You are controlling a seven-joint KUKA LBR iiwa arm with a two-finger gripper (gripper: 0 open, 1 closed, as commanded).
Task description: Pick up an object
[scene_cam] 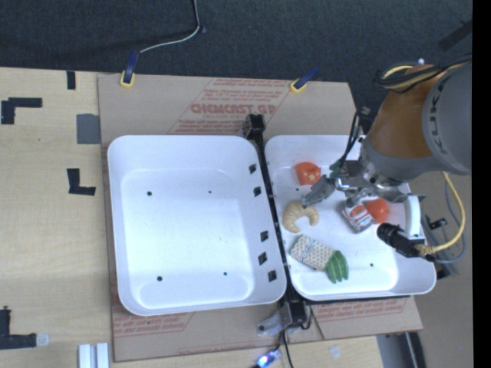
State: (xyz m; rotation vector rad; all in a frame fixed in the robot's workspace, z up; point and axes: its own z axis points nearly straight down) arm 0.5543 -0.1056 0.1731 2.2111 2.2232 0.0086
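two white bins [184, 297] sit on cardboard; right of centre, the gripper [317, 195], fingers spread and pinching nothing, hangs just above a croissant [300, 215] beside a tomato [308, 172].

"CHEMCAST GP" on cardboard sheet [230, 102]
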